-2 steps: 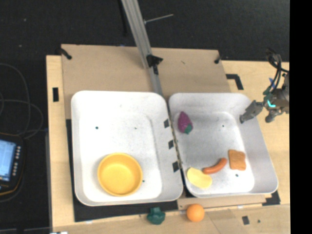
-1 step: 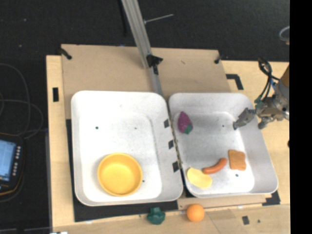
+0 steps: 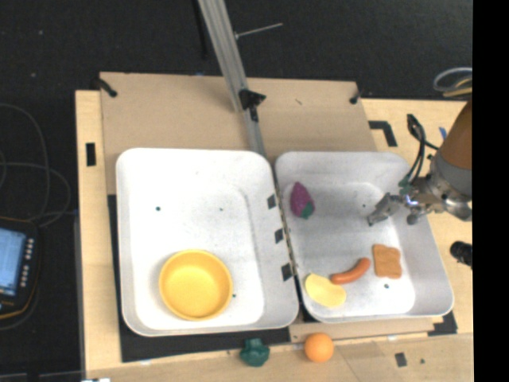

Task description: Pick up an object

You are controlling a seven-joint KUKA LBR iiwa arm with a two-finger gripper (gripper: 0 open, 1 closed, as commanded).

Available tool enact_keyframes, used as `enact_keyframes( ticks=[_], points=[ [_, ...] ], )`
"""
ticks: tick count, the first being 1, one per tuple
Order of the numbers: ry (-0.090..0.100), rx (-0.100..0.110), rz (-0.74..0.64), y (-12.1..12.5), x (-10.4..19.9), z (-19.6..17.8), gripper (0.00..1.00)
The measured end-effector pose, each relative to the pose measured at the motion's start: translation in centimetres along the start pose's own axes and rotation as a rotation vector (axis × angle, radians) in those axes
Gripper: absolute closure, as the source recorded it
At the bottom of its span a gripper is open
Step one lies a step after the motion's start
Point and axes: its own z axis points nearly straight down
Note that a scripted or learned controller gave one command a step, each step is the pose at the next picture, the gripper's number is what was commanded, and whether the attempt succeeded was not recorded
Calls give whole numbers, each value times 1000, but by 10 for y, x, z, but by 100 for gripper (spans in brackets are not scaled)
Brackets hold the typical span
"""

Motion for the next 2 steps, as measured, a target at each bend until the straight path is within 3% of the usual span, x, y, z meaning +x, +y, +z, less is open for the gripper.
enact_keyframes(
  ticks=[1, 2],
  points=[
    [1, -2, 1, -3, 9, 48, 0],
    [0, -9, 4, -1, 8, 35, 100]
  ],
)
